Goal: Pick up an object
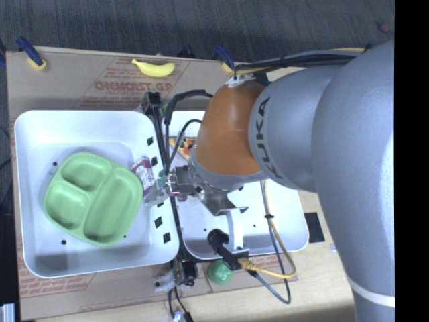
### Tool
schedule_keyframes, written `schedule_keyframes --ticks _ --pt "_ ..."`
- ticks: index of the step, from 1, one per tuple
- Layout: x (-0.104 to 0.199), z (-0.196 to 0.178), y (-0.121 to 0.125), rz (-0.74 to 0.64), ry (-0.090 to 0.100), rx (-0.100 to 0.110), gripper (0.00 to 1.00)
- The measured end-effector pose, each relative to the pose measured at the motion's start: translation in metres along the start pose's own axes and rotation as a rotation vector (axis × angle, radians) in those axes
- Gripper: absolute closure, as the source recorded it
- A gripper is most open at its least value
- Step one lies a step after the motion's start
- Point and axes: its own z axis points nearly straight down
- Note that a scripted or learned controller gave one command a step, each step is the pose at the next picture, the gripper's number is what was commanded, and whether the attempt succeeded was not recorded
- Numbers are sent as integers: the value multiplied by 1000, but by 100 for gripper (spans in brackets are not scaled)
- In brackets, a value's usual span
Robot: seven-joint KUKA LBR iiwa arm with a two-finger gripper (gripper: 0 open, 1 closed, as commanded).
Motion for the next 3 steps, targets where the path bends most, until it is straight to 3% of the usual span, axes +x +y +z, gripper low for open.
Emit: schedule_keyframes --ticks 1,2,3 --pt "-85 -140 17 4 -2 -11 0" --pt "-106 15 24 3 1 1 0" --pt "-137 80 55 2 0 1 0"
